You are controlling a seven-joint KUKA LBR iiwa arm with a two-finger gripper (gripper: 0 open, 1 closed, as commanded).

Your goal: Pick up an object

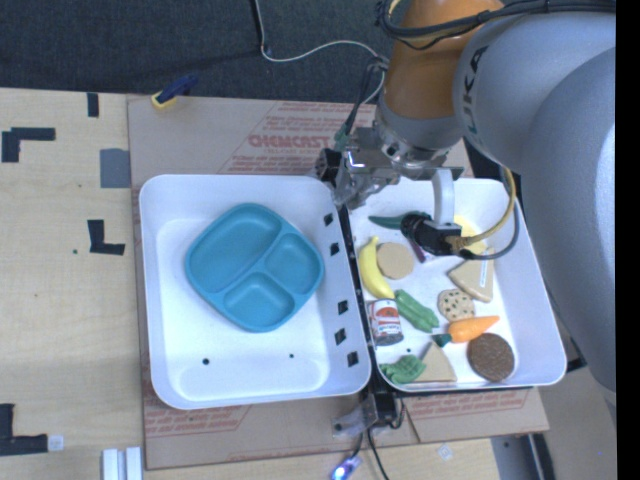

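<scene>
- The worktop is showing pale wood with black marks on the left; a sheet of brown cardboard with red print is lying under both bins
- The left bin is holding a blue plate, smooth plastic with rounded corners and three compartments; it is sitting slightly turned in the bin, well apart from the arm
- The pincer is hanging at the far end of the divide between the bins, above the near-left corner of the right bin; whether it is apart or together I cannot tell, since the wrist is masking it; nothing is visibly gripped
- The step in hand is looking like the approach, with no object lifted yet; the next move is calling for a descent onto one piece and a closing around it
- The candidates are lying in the right bin: a yellow banana, curved and glossy, just beside a tan round cookie; a green pod; a small red-labelled can; an orange carrot, tapered; a brown disc, grainy; pale wedges near it
- The banana and the cookie are lying nearest the pincer; flat pieces are likely being harder to pinch than the rounded ones
</scene>
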